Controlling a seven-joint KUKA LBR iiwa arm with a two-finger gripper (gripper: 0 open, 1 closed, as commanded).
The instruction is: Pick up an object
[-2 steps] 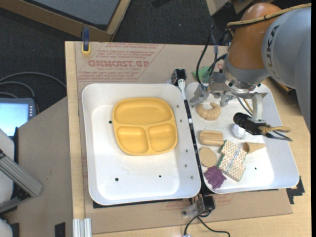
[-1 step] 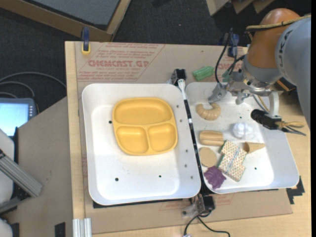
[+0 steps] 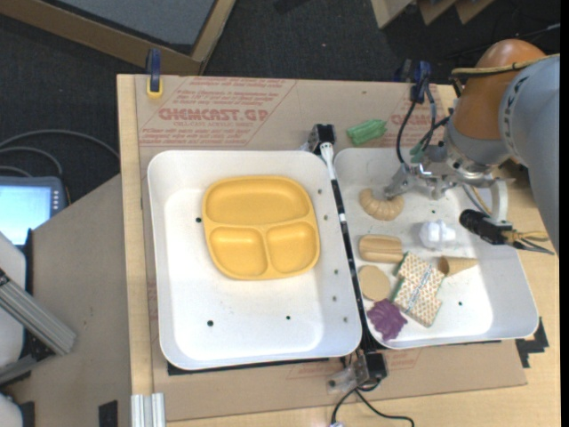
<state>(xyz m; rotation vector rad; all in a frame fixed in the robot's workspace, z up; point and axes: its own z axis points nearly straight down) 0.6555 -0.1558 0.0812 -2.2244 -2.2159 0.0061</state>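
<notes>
- The tool [image 3: 418, 178] hangs low at the right bin's [image 3: 516, 323] back edge, just beside a curled tan pastry [image 3: 380, 205]; whether it's spread, I can't tell.
- Objects crowd that bin's left half: a patterned packet [image 3: 420, 289] and a purple piece [image 3: 387, 318].
- The left bin [image 3: 178, 318] has bare floor around a yellow tray [image 3: 261, 226].

Yellow divided tray [image 3: 260, 225] in left bin [image 3: 169, 265]; end effector [image 3: 418, 181] over right bin [image 3: 511, 314]

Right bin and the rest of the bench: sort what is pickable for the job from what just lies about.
Job:
gripper
curved beige piece
tan roll
white lump
patterned packet
purple piece

Lying about:
yellow divided tray in left bin
green object on the bench
</notes>
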